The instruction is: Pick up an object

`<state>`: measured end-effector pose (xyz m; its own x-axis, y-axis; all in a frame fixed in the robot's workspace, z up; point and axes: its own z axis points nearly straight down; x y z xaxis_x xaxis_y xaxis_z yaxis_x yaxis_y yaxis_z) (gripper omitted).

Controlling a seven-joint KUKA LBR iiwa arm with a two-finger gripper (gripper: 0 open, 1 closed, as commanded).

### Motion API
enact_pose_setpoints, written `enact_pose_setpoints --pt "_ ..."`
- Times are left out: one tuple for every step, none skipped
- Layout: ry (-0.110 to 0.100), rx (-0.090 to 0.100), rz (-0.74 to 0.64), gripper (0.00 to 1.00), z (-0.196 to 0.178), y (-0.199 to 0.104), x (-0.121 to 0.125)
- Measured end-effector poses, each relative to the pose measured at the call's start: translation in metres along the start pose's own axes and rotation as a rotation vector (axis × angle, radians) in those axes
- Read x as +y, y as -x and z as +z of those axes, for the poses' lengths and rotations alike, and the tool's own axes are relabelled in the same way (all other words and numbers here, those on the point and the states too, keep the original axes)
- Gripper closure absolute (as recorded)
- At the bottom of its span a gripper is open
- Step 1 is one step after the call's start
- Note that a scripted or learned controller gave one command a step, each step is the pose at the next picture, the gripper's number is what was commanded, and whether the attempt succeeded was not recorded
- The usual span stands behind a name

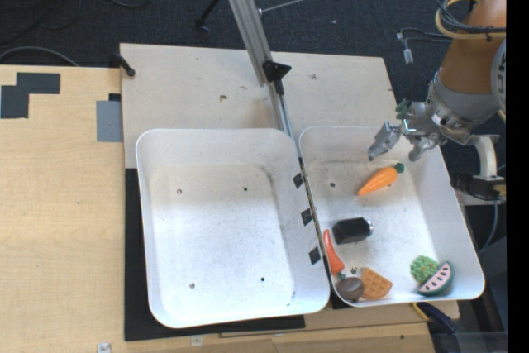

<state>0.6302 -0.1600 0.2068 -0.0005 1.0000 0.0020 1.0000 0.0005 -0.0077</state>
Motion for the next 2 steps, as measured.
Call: enact_pose_setpoints --pt "0.004 -0.001 -0.002 0.0 -0.003 0.0 0.001" --pt "-0.001 0.0 -0.001 0.0 0.061 -0.004 -0.002"
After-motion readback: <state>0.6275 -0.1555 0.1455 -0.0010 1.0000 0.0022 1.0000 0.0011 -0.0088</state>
